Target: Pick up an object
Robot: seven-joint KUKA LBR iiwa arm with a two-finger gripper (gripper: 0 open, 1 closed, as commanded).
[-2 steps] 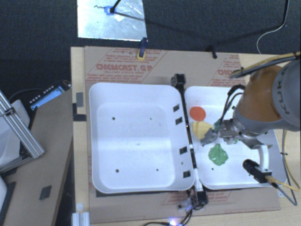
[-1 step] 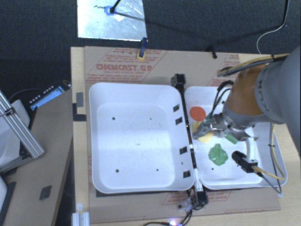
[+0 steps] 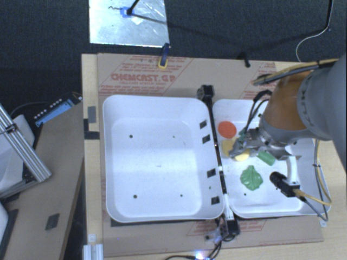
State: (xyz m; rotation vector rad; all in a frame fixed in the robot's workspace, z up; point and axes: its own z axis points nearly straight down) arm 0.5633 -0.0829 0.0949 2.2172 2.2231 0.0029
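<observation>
Reaching into the right bin [image 3: 238, 207], end effector [image 3: 242, 148] over a yellow object [image 3: 241, 156] (grip state indiscernible), green leaf [image 3: 251, 177] nearby

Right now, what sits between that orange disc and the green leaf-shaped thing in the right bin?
In the camera view, a yellow object lies between the orange disc and the green leaf-shaped piece, right at the gripper.
</observation>
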